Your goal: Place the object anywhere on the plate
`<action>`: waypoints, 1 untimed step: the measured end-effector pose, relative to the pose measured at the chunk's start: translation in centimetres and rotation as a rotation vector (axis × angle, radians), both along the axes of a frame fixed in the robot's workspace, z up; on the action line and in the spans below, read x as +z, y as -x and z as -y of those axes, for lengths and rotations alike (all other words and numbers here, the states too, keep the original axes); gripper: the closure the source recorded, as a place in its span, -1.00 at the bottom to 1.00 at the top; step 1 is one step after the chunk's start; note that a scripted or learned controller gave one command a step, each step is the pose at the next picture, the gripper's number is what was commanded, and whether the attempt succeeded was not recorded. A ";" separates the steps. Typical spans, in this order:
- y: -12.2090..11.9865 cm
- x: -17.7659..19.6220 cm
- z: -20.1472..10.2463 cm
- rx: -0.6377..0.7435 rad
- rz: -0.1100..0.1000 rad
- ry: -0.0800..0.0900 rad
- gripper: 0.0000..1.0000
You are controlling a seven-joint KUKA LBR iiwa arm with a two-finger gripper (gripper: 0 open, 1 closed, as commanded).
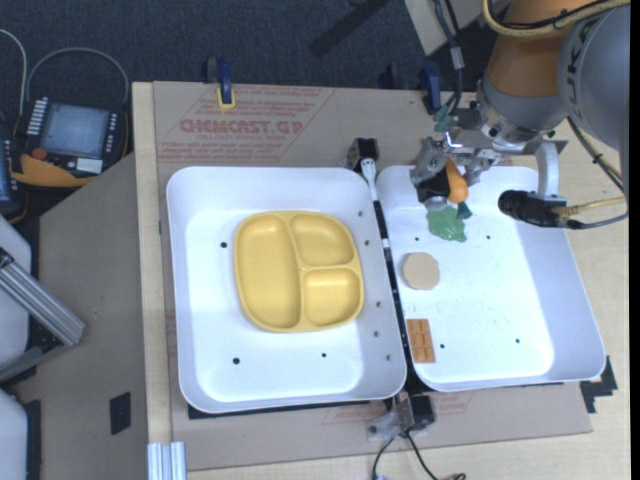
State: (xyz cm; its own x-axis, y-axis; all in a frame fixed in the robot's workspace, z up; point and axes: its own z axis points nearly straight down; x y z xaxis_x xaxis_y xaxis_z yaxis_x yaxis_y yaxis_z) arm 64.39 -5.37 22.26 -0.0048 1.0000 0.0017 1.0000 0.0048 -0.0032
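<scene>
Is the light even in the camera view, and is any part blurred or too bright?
In the camera view, light is fairly even; the white bins look bright with soft glare. The yellow plate is sharp, with a thin shadow under its rim. The gripper area is dark and cluttered, so details there are hard to read. The dark floor at the top lacks detail.

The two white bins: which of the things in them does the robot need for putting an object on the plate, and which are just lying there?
Part of the job:
- yellow divided plastic plate, left bin
- orange carrot-shaped toy, at the hand; whether gripped, I cannot tell

Just lying about, right bin:
- green leafy toy
- round tan biscuit-like disc
- small orange-brown rectangular block
</scene>
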 end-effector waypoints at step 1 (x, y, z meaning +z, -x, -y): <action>-1.0 0.7 -5.8 0.001 0.006 0.001 1.00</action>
State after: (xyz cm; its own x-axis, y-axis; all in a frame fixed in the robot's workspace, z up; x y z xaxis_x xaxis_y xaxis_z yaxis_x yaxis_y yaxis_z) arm 65.44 0.45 22.98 -0.0056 1.0000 0.0005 1.0000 0.0056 0.0028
